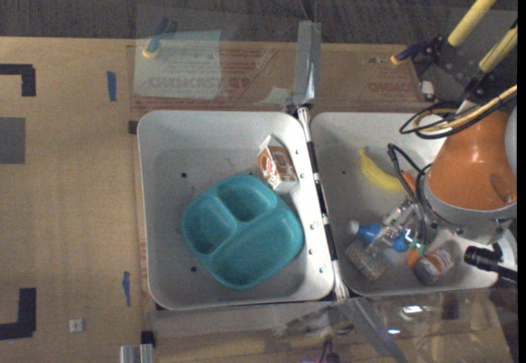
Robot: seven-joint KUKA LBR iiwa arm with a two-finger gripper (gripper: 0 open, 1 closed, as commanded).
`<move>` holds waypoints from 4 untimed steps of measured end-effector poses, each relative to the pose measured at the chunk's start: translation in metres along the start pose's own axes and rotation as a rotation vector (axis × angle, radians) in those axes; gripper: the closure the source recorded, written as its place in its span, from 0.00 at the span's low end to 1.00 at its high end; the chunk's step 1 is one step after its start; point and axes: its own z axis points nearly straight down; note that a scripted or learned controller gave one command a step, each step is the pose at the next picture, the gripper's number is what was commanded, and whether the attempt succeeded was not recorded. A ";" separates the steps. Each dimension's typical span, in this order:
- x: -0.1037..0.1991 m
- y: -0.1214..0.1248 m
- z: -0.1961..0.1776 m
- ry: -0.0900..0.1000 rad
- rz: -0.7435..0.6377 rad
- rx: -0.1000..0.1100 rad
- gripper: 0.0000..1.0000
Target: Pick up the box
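Your box (278,164), a small orange-and-white carton, lies in the left bin (160,140), touching the upper right edge of the teal divided plate (242,230) and close to the wall that this bin shares with the right bin (345,135). Your tool (394,232) is over the right bin instead, low among a yellow banana (378,172), a blue-capped bottle (374,232) and a small can (433,264); I cannot tell how wide it stands. Judging from this, you must lift clear of the clutter first, cross the shared wall, and come down over the carton from above. Align across its narrow sides, keeping away from the plate rim and the wall, or the carton may tip or slide.
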 end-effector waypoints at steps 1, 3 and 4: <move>0.044 0.046 -0.089 0.027 -0.372 0.006 1.00; 0.079 0.090 -0.100 0.024 -0.740 -0.004 1.00; 0.077 0.091 -0.111 0.017 -0.736 -0.009 1.00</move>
